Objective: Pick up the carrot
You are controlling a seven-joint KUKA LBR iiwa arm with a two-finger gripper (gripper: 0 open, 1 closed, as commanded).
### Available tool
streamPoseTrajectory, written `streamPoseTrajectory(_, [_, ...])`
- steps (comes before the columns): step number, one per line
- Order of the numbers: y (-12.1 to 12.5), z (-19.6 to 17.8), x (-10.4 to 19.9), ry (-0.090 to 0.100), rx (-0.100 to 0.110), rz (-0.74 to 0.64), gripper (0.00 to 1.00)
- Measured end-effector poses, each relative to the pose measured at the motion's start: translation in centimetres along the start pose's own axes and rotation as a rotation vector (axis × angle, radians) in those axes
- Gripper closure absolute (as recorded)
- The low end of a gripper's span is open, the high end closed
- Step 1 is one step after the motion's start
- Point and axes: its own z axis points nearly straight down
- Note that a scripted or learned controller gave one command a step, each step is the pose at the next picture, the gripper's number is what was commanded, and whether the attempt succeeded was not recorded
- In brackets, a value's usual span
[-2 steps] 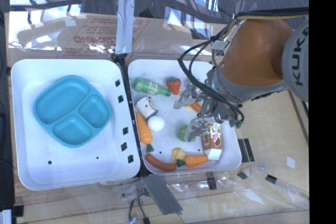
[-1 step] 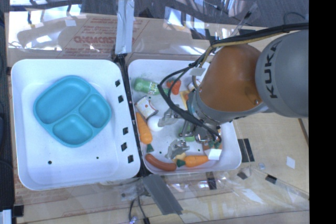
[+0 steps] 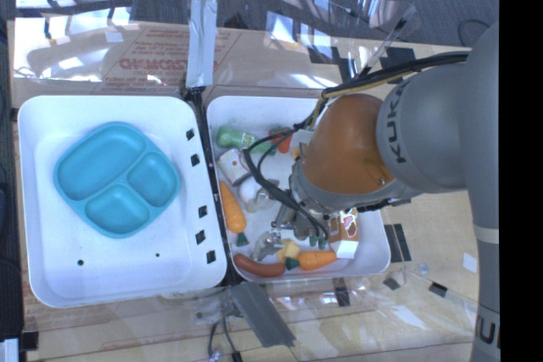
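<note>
**Observer:** Pincer point(image 3: 273, 240) sat low in the right-hand shallow white bin point(image 3: 373, 254), metal fingers pointing toward the near wall. Whether those fingers were spread or closed, I could not tell; cables and the wrist housing crowded the spot. Nothing showed between them.

**Recorder:** And the target?

**Observer:** Two orange tapered pieces looked like candidates. One long orange carrot point(image 3: 232, 208) lay along the bin's left wall, roughly upright in the view, just left of the pincer and apart from it. A second orange carrot-shaped piece point(image 3: 318, 259) lay flat by the near wall, to the right of the fingertips and close to them.

**Recorder:** Other contents?

**Observer:** Brown sausage-shaped toy point(image 3: 259, 267) along the near wall, just below the pincer. Small yellow block point(image 3: 293, 249) between the sausage and the second orange piece. Green rounded toy point(image 3: 231, 136) at the far left corner. Red-and-white carton point(image 3: 346, 235) at the right, partly under the arm.

**Recorder:** Arm position?

**Observer:** Grey arm with its orange band point(image 3: 348, 153) reached in from the right and covered most of that bin's middle. Black cables looped across the wrist.

**Recorder:** Left side?

**Observer:** Left shallow white bin point(image 3: 42, 267) held a light-blue plastic divided plate point(image 3: 117, 178) with three compartments, lying flat near its centre, well apart from the arm.
</note>
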Motion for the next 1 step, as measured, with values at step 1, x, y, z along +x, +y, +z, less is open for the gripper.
streamPoseTrajectory(1, [0.20,-0.69,-0.09,0.003,0.000,-0.010,1.00])
